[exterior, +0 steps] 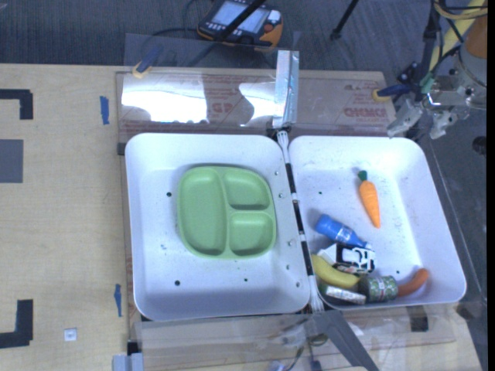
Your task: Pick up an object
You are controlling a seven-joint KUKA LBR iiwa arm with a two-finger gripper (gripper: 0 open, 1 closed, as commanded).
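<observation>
The right bin (433,199) holds an orange carrot (370,199) near its middle. Along its near edge lies a cluster: a blue bottle (339,230), a black and white toy (356,258), a yellow banana (332,273), a green can (380,288) and a red-orange sausage (414,280). My gripper (422,122) hangs above the far right corner of that bin, just beyond its rim. Its fingers (402,120) are spread open with nothing between them, well away from every object.
The left bin (147,230) holds a green divided plate (227,211). A clear plastic wall (286,87) stands behind the bins. A handheld controller (240,20) lies on the floor at the back. Cables hang by the arm at the top right.
</observation>
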